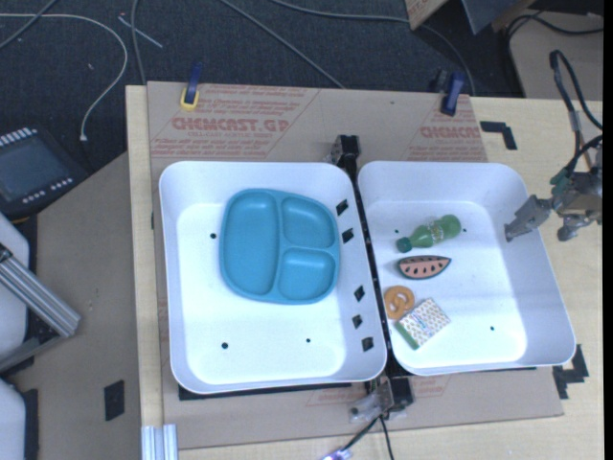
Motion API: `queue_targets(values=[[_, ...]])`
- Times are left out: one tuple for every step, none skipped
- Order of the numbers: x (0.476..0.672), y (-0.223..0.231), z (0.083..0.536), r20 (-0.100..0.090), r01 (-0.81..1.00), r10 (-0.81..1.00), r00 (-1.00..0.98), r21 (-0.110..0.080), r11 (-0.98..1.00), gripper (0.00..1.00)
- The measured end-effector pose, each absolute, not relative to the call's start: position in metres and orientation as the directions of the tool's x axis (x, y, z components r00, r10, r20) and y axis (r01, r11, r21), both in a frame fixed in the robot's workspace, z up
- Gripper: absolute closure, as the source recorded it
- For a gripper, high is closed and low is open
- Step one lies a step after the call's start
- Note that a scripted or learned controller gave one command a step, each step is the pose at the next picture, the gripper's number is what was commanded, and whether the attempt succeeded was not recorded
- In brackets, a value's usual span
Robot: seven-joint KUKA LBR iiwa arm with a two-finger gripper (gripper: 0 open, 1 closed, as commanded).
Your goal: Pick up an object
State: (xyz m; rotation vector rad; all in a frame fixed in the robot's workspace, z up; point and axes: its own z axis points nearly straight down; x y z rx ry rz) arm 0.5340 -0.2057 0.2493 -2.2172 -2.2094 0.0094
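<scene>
The right bin (536,300) holds a green toy bottle (431,231), a watermelon slice (423,266), a brown pretzel (399,301) and a small green-and-white packet (424,322), all near its left side. My gripper (548,222) hovers over the bin's right rim, well to the right of these objects. It is open, its two fingers spread apart with nothing between them.
A blue divided plate (281,245) lies in the left bin (192,333). A black divider with clips (352,257) runs between the bins. Blue clamps (192,89) hold the cardboard at the back, and cables lie on the floor beyond.
</scene>
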Motion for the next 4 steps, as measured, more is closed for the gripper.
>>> queue_targets(values=[[0.536,-0.205,0.256,0.001,1.000,1.000,0.000,0.000,0.000,0.00],[0.531,-0.207,0.194,0.003,1.000,1.000,0.001,-0.006,0.000,0.00],[0.532,-0.211,0.132,0.004,1.000,1.000,0.000,-0.007,0.000,0.00],[0.532,-0.210,0.082,0.003,1.000,1.000,0.000,-0.005,0.000,0.00]])
